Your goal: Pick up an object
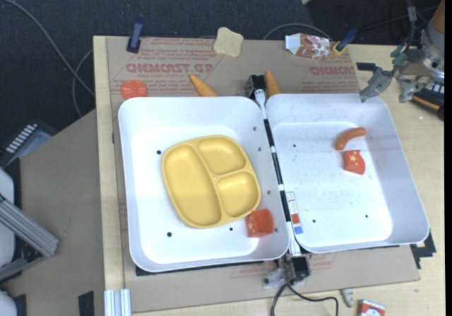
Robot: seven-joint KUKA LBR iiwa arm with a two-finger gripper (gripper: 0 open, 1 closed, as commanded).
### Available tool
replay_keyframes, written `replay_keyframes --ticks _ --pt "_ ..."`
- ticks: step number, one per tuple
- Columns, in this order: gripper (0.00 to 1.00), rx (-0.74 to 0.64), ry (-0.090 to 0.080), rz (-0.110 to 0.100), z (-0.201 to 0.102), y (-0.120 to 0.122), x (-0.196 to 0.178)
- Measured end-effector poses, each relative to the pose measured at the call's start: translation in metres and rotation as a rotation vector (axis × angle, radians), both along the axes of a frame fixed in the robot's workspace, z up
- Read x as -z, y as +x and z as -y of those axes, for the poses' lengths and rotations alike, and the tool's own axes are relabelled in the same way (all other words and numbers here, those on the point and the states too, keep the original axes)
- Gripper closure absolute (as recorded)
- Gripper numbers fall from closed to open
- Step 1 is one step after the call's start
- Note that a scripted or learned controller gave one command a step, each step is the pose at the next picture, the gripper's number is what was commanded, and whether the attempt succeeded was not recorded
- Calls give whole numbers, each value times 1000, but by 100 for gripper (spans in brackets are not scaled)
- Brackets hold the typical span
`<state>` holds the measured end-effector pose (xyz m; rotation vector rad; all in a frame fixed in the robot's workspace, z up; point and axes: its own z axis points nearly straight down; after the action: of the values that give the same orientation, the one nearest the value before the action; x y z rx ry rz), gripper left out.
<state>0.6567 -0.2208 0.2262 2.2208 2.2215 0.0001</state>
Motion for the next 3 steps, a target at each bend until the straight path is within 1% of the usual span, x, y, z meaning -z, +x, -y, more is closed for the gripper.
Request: replay_keyframes --ticks 1,2,3 --pt "0 -2 1 0 -11 -21 142" --pt "0 1 1 -2 -31 -91 142" --pt "100 1 0 1 -31 -90 132"
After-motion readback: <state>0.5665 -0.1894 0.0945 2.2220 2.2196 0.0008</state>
